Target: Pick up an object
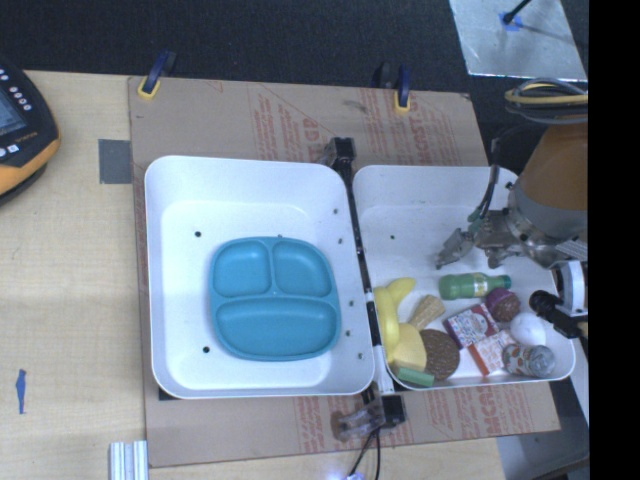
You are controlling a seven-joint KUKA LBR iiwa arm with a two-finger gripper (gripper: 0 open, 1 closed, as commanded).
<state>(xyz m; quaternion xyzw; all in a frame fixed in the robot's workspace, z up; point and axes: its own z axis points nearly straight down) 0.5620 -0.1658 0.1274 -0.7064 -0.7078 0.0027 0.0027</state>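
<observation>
Hovering over the right bin [400, 193], the gripper [458, 253] hangs above bare white floor with its fingers spread open and nothing between them; the pile it must pick from lies just beside and below it in the camera view, crowded into the bin's near corner. Nearest is the green bottle [473, 286], lying on its side; a cylinder like that will likely roll away if the fingers close along its length rather than across it. Next to it sit a dark red ball [503, 304], a red packet [474, 326] and a white egg [529, 330], all touching or nearly so; a descent here could wedge a finger between two things, or shove them against the wall. The banana [391, 304] and brown cookie [439, 353] lie packed further left; a flat cookie may offer no edge to grip. The left bin [180, 198] holds a blue tray [274, 298], well apart from the gripper.
</observation>
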